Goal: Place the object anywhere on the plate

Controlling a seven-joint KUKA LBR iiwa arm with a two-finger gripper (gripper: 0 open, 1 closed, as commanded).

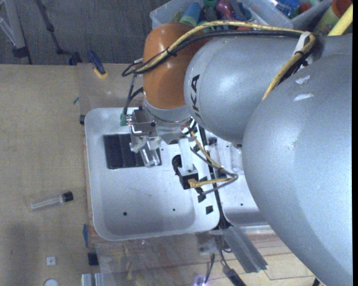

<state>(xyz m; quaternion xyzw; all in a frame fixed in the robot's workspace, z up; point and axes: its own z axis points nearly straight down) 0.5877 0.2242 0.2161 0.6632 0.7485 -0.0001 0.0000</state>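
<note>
A flat black rectangular plate [119, 151] lies on the floor of the left white bin [140, 220], near its far left wall. My gripper [148, 153] hangs from the orange-banded wrist [168, 67], right over the plate's right edge. The wrist and gripper body hide whatever is beneath them, so I cannot make out any object in the gripper. A small black piece [179, 166] with a yellow cable sits just to the right of the gripper, and I cannot tell whether it belongs to the arm.
The big grey arm [279, 123] covers most of the right bin [240, 208]. A clear tube with a black cap [49, 200] lies on the bench left of the bins. A tub of colourful items [224, 11] stands at the back. Small dark specks [125, 213] dot the left bin's floor.
</note>
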